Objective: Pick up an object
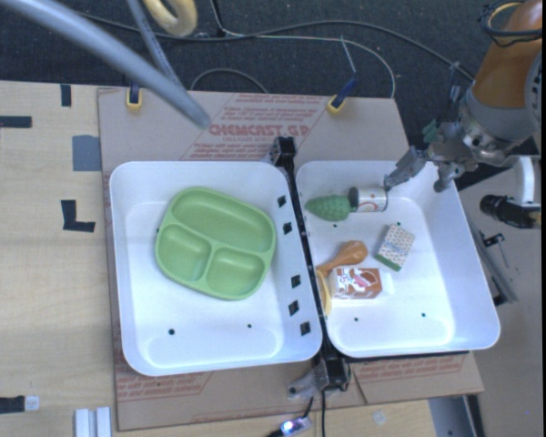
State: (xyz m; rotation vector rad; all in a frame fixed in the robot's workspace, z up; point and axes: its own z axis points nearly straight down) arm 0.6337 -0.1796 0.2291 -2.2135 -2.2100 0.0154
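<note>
The pincer hung open and empty at upper right, above the right bin (nothing lifted yet); the whole pick remained.

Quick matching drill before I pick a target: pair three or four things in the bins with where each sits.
Things:
1. green divided plate
2. green leafy toy
3. checkered block
4. red and white packet

Places:
A. right bin, nearest the front
B. left bin
C. right bin, by the centre divider, far side
D. right bin, toward the right

Pairs: 1-B, 2-C, 3-D, 4-A
</note>
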